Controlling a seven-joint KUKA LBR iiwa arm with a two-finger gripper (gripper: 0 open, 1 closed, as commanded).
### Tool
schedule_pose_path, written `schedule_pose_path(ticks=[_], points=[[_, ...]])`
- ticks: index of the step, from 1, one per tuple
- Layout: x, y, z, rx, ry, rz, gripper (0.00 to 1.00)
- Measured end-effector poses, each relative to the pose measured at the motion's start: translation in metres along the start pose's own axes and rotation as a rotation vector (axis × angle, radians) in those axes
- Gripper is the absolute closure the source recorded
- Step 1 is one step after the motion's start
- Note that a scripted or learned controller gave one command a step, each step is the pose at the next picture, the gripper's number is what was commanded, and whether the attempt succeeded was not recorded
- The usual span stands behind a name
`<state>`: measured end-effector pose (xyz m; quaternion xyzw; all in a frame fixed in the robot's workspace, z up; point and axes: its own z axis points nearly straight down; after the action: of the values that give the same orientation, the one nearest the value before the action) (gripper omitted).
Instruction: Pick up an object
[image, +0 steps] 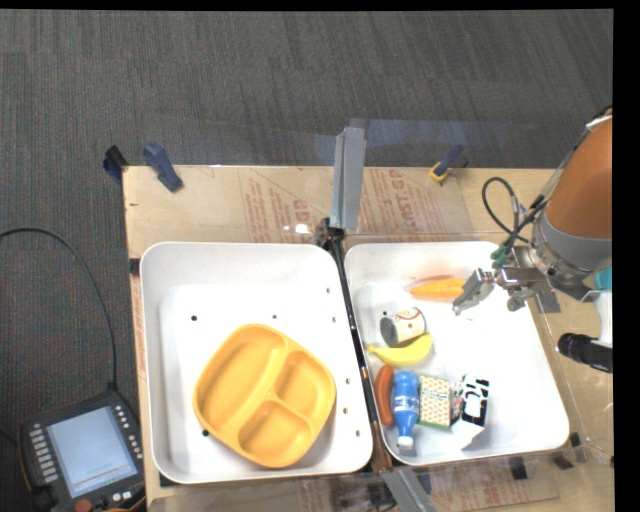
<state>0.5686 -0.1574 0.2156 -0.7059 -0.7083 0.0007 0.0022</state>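
Leaving open white floor along the right bin's (520, 425) right half and far-left corner. Crowding the near-left part: mug (403, 325) touching banana (404, 351), then a red piece (384, 394), blue bottle (404, 407), small carton (436, 402) and black-and-white item (474, 400) packed side by side. Lying apart near the far wall, a carrot (438, 288), with the tool (470, 297) hanging just beside it. Filling much of the left bin (160, 280), 1 yellow divided plate (265, 394), leaving its far strip bare.

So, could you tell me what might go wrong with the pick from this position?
The gripper hangs beside the carrot, so closing here might only nudge it. The mug touches the banana, so going for either could shift the other. The bottle, hot dog and small box lie packed together, leaving little finger room.
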Motion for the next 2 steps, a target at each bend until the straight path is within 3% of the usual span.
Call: schedule_pose_path(ticks=[1,2], points=[[0.0522,-0.0119,0.1298,0.001,0.000,0.165,0.00],[0.0511,-0.0124,0.1210,0.003,0.002,0.171,1.00]])
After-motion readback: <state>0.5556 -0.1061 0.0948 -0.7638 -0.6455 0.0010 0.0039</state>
